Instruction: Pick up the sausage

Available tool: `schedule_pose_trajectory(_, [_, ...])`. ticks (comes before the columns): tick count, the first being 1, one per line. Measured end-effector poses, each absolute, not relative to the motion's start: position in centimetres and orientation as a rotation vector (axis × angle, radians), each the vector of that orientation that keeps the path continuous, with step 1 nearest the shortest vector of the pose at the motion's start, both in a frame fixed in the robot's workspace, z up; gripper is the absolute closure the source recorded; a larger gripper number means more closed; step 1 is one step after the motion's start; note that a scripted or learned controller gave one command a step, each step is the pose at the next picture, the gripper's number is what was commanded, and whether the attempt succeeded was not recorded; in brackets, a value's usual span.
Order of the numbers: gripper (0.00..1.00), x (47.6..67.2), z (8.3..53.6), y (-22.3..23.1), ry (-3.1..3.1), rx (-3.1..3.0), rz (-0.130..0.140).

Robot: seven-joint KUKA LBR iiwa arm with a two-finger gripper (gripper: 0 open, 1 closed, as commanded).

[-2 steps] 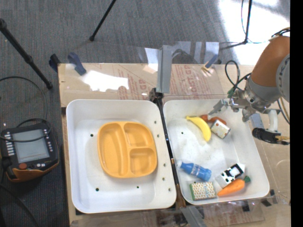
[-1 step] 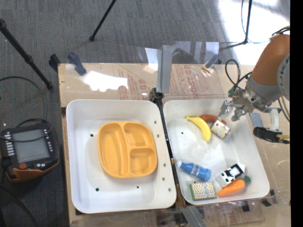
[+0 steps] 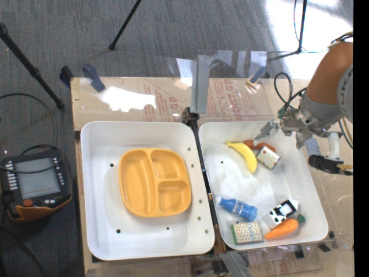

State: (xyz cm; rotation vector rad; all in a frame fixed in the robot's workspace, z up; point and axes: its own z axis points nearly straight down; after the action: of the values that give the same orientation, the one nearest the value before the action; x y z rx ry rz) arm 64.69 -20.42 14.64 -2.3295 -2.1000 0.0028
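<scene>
The sausage is a small reddish-brown piece at the back of the right bin. It lies wedged between a yellow banana and a small white and red box, which hide most of it. My gripper hangs over the bin's far right part, just right of and above the sausage. Its fingers are spread open, and nothing is between them. The grey arm with its orange band reaches in from the upper right.
The left bin holds a yellow divided plate. At the front of the right bin lie a blue bottle, a black and white carton, a carrot and a patterned box. A pendant sits at the far left.
</scene>
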Motion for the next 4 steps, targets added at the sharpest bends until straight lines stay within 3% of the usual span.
schedule_pose_trajectory(1, [0.0,62.3,9.7,-17.1,-2.083,-2.343,0.005])
schedule_pose_trajectory(2, [0.0,63.7,13.4,-14.6,-1.939,-2.466,0.005])
schedule_pose_trajectory(3, [0.0,64.6,8.4,-18.6,-2.005,-2.401,-0.006])
schedule_pose_trajectory(4, [1.0,64.7,9.9,-19.0,-2.01,-2.401,0.002])
